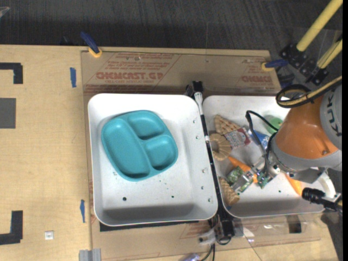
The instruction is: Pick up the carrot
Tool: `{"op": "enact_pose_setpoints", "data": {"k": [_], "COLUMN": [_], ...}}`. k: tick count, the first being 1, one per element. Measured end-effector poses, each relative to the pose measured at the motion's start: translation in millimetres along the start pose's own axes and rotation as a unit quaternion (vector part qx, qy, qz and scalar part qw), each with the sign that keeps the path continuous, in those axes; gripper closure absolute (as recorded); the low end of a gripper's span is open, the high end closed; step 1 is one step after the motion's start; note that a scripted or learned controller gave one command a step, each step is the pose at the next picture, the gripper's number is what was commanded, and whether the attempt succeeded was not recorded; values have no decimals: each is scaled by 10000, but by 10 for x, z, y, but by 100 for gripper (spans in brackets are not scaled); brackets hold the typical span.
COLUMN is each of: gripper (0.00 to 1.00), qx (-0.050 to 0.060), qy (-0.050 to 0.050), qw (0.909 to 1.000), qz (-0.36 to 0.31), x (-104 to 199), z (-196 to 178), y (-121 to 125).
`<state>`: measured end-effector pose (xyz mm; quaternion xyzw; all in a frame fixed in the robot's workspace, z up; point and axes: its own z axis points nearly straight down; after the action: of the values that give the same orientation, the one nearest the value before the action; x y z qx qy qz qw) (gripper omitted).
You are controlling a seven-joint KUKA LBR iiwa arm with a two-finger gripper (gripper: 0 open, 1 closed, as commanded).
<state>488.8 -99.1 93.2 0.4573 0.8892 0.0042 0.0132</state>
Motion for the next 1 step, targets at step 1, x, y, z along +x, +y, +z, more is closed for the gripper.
{"op": "enact_pose_setpoints", "data": {"k": [1], "gripper": [100], "qx": [49], "qy": [47], "qw": [9973], "qz": [729], "x": [-177], "z": [20], "y": [222]}}
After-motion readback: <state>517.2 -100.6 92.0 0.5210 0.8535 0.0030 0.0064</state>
